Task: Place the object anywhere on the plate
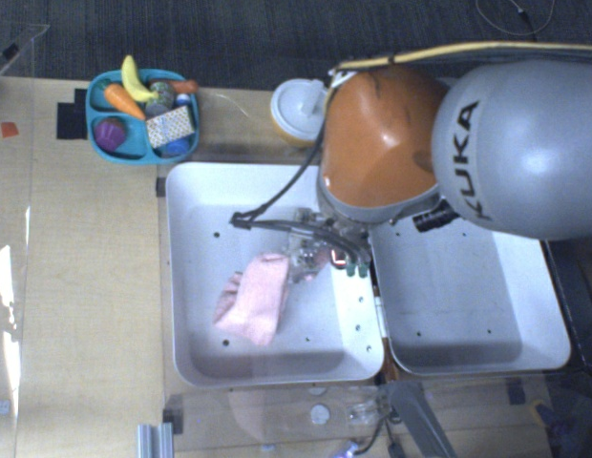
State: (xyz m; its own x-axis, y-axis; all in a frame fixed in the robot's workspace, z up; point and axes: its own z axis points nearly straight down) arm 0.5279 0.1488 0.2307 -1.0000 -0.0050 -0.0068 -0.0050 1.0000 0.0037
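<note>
A pale pink, flat, crumpled-looking item (254,299) lies in the left white bin (196,256), right of its middle. I cannot tell whether it is a plate or a cloth. My gripper (310,256) hangs under the orange wrist band (377,146), directly over the pink item's upper right edge, and seems to touch it there. The wrist hides most of the gripper. No separate object shows at the gripper.
The right white bin (468,303) lies partly under the grey arm (516,146). A blue divided tray (97,113) of toy food sits on the bench beyond the left bin, and a white and yellow cup (296,108) stands behind the bins. A black cable (267,208) runs across the left bin to the gripper.
</note>
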